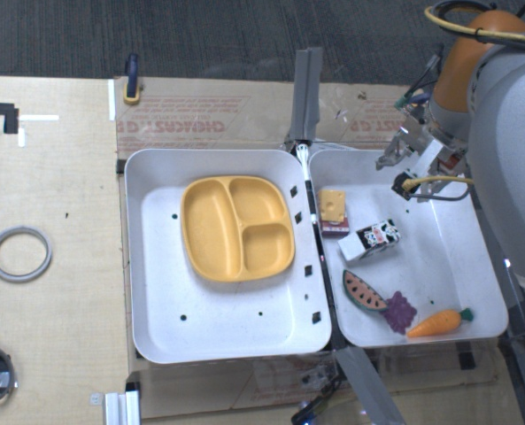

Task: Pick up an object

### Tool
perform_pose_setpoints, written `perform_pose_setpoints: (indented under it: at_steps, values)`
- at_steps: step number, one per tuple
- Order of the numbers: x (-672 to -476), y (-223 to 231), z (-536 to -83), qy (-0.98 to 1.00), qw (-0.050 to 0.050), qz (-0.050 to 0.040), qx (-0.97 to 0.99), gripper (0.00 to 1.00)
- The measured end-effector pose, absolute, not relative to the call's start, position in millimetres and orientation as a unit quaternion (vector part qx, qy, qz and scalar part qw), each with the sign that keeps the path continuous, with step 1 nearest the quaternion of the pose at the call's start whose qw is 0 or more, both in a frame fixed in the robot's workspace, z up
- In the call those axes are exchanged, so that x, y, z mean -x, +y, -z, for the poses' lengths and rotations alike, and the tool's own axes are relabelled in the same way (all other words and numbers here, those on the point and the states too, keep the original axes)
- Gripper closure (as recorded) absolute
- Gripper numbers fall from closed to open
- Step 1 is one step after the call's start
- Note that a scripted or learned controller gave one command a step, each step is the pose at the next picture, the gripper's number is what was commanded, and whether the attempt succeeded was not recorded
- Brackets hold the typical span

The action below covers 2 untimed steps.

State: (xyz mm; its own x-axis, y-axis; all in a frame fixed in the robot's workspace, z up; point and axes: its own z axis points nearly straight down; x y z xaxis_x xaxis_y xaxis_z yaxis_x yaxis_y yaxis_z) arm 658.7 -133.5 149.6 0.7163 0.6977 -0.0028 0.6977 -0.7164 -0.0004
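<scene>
My gripper (402, 159) hangs over the right bin's (474, 264) far rim; finger spread unreadable, milk carton (369, 240) well below.

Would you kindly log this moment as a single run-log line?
gripper: over right bin's far edge, nothing seen held | carrot, watermelon slice, grapes: untouched | left bin: yellow plate

A yellow divided plate (238, 227) sits in the left bin (147, 264). In the right bin (474, 264) lie a cheese-topped block (334, 211), a cow-print milk carton (369, 240), a watermelon slice (362, 290), purple grapes (400, 311) and a carrot (437, 322). The tool (402, 162) hangs at that bin's upper edge. A grey ring (19, 253) rests on the table (58, 343), far left.
</scene>
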Motion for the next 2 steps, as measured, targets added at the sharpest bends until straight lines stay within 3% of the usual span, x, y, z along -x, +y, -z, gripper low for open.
perform_pose_setpoints:
  at_steps: [1,2]
  values:
    - [-598.8,-109,-90,0.242,-0.001,0.0029,-0.97,0.0]
    - [-648.4,-142,-122,0.188,0.0,0.0014,-0.982,0.0]
